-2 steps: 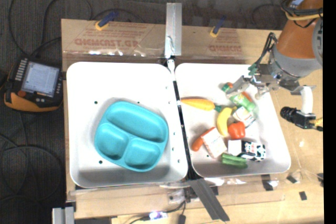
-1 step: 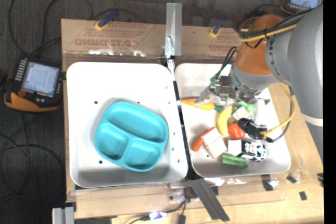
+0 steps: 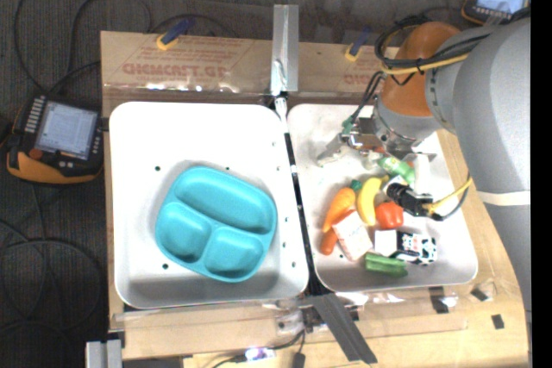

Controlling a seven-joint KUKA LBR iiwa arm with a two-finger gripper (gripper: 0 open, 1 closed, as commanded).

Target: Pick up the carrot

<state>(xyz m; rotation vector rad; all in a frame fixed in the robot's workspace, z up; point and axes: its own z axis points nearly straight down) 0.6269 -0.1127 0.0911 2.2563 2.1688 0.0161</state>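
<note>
- Crowding is the first risk: at the near end of the right bin (image 3: 466, 267), a green piece (image 3: 385, 265), a black and white cow-pattern toy (image 3: 416, 246) and a white carton (image 3: 352, 235) lie packed together, so a low sweep of the arm can scatter them.
- Lying in the right bin, toward its left side, the carrot (image 3: 337, 207) rests at a slant; a second orange piece (image 3: 329, 242) is just below it and the carton touches its lower side. A descent placed slightly wrong can pinch the carton instead.
- Just right of the carrot stands a yellow banana (image 3: 369, 196), with a red toy (image 3: 389, 215) beside it. Both can be pushed onto the carrot, I think.
- Farther back, the claw (image 3: 338, 146) hangs over the far part of the right bin with its fingers spread and nothing between them. It is apart from the carrot, so it must travel nearer and down; a bad angle can make the smooth carrot slip out.
- The left bin (image 3: 138, 134) carries a blue divided tray (image 3: 216, 222), well away from this danger.
</note>
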